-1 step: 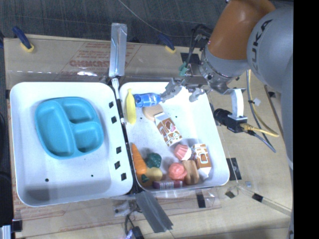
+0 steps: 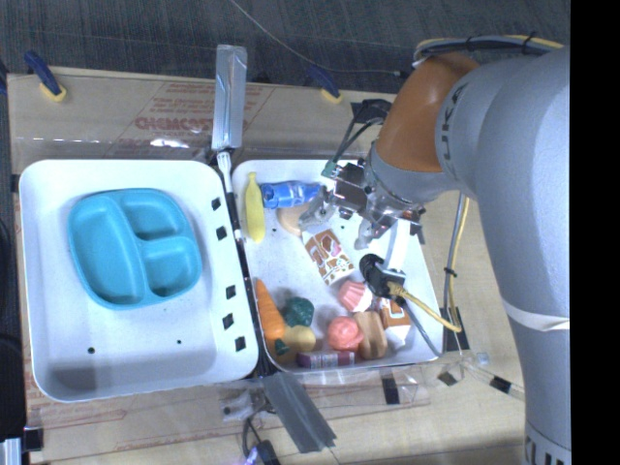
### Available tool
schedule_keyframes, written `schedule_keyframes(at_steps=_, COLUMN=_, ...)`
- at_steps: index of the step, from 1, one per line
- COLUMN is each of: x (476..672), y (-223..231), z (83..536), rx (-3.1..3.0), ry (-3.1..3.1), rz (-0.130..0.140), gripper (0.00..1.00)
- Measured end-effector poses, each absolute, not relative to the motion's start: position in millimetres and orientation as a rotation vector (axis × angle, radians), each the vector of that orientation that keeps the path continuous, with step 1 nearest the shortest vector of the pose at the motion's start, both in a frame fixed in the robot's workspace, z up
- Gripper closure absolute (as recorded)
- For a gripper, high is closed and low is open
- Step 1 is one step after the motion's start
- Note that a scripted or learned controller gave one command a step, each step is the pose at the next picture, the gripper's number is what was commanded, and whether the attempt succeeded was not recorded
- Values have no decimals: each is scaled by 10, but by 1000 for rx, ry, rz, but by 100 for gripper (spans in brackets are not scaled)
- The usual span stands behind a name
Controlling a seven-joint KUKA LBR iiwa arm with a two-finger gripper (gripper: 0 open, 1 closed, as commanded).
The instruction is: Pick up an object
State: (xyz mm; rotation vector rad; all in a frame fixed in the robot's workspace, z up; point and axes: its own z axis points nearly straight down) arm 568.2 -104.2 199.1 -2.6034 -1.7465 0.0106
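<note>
Reaching in from the right, the grey arm (image 2: 504, 153) with its orange band bends over the right bin (image 2: 417, 352), and its jaws (image 2: 341, 200) hang low above the bin's upper middle; whether they are apart or together cannot be told from this slant, and nothing is seen clamped between them. Just below them a small carton with a brown and white pattern (image 2: 327, 256) lies tilted on the bin floor. A yellow banana (image 2: 253, 209) lies along the left wall, with a blue bottle (image 2: 288, 195) beside it near the top edge. Lower down, an orange carrot (image 2: 268, 312) runs along the left wall, touching a dark green lump (image 2: 298, 310) and a yellow piece (image 2: 299, 338). A pink round toy (image 2: 343, 334) and a bread-coloured piece (image 2: 372, 332) crowd the bottom edge. The left bin (image 2: 58, 356) holds a blue divided tray (image 2: 134, 245). Both bins sit side by side on the worktop (image 2: 116, 100).
</note>
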Motion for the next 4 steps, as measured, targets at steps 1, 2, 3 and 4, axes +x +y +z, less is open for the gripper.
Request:
schedule_keyframes(at_steps=1, x=4971, y=-1148, z=1315, rx=-2180, ry=-2254, rz=5, gripper=0)
schedule_keyframes(at_steps=2, x=5072, y=-1008, z=1036, rx=-1865, ry=-2525, rz=1, gripper=0)
schedule_keyframes(at_steps=3, x=6255, y=-1051, z=923, rx=-1801, ry=-2575, rz=1, gripper=0)
schedule_keyframes(at_steps=4, x=6488, y=-1042, z=899, rx=-1816, ry=-2530, rz=35, gripper=0)
